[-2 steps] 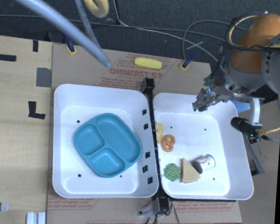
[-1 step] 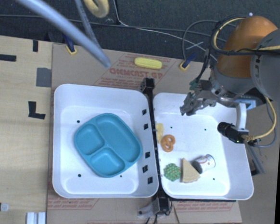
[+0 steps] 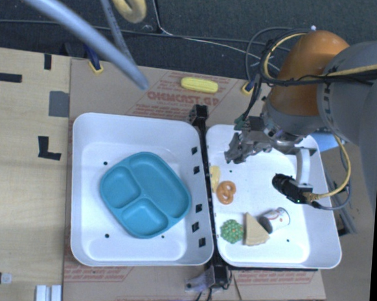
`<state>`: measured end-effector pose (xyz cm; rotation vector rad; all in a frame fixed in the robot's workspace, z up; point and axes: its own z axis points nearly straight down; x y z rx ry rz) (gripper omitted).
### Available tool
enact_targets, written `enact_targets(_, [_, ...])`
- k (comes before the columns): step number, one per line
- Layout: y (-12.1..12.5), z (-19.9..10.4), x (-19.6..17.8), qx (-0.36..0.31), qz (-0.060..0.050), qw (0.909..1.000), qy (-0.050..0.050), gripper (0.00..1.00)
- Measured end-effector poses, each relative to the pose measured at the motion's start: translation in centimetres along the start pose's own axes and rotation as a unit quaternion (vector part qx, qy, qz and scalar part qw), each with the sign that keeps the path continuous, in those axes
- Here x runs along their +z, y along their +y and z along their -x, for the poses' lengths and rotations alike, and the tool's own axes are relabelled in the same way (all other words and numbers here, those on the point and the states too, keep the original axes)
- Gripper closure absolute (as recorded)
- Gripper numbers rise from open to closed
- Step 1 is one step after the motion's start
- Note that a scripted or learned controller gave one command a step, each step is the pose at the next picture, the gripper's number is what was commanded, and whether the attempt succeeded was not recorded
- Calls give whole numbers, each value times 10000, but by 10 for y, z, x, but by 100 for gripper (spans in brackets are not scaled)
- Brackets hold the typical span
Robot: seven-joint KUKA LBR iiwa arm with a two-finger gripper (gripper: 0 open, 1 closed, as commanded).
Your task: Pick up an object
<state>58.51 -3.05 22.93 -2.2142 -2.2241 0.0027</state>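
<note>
My gripper (image 3: 235, 154) hangs over the upper left part of the right bin (image 3: 323, 251), pointing down and left, with nothing seen between its fingers. Just below it lie a pale yellow piece (image 3: 214, 177) by the bin's left wall and an orange pretzel (image 3: 226, 192). Further toward the front sit a green round thing (image 3: 232, 231), a tan wedge like a sandwich half (image 3: 255, 230) and a small white and red can (image 3: 276, 218).
The left bin (image 3: 86, 132) holds a blue divided plate (image 3: 145, 194). A yellow corn-like toy (image 3: 199, 84) lies on the cardboard behind the bins. A grey pole (image 3: 75, 17) crosses the upper left.
</note>
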Motion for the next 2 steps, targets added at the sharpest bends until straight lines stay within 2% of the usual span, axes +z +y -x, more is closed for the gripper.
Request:
enact_targets(1, [-13,-55,-8,-13,5,10000,3,100])
enact_targets(2, [-32,-102,7,-5,-4,10000,-1,100])
